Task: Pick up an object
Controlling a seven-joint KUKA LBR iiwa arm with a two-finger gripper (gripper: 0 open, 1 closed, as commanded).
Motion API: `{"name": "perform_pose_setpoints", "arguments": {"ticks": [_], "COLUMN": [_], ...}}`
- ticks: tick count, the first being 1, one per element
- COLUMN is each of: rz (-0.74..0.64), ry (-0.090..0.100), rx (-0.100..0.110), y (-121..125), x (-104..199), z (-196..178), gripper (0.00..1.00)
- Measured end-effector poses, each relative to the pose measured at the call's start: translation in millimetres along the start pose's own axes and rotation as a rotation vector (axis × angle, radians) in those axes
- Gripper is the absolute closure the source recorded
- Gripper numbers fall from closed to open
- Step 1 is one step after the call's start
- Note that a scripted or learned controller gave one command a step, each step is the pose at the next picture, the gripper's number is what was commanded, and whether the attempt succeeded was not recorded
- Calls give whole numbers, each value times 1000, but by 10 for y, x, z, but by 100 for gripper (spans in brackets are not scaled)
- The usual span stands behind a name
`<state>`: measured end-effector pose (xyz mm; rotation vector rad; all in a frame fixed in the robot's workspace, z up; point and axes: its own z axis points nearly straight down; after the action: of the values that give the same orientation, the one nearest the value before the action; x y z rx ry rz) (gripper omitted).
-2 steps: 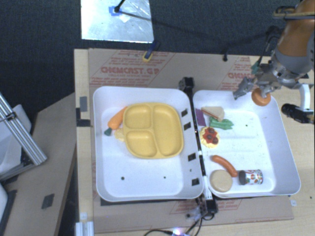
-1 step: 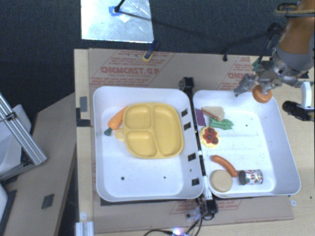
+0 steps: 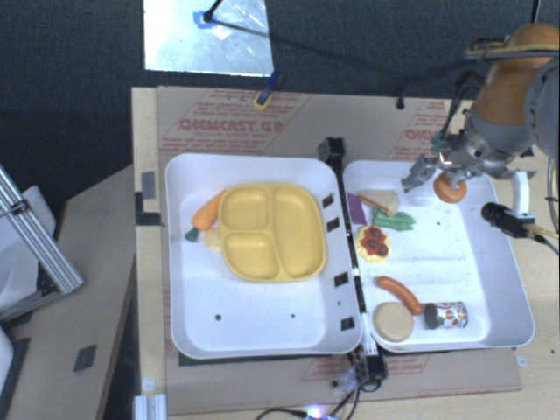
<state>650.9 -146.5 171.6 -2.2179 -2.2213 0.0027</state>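
My gripper (image 3: 435, 178) hangs over the back of the right bin (image 3: 490, 269), under the orange-banded wrist. A round orange fruit (image 3: 451, 190) shows right at its tip; whether the fruit is gripped or rests on the bin floor is hidden. Just left of it lie a sandwich wedge (image 3: 379, 201), a purple piece (image 3: 356, 208) and green beans (image 3: 395, 221). A red and yellow pizza piece (image 3: 374, 244) lies below them. Toward the front of that bin are a sausage (image 3: 399, 293), a beige round biscuit (image 3: 393, 323) and a small can (image 3: 447, 315).
The left bin (image 3: 197, 313) holds a yellow divided plate (image 3: 267, 232), with a carrot (image 3: 206, 210) and a small pale piece (image 3: 213, 240) at its left side. A black-clipped divider (image 3: 346, 234) runs between the bins. A shiny sheet (image 3: 210, 24) lies behind the bench.
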Motion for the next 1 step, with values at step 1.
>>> {"name": "perform_pose_setpoints", "arguments": {"ticks": [1], "rz": [0], "ry": [0], "rx": [-1], "y": [-62], "x": [35], "z": [444], "gripper": [0]}}
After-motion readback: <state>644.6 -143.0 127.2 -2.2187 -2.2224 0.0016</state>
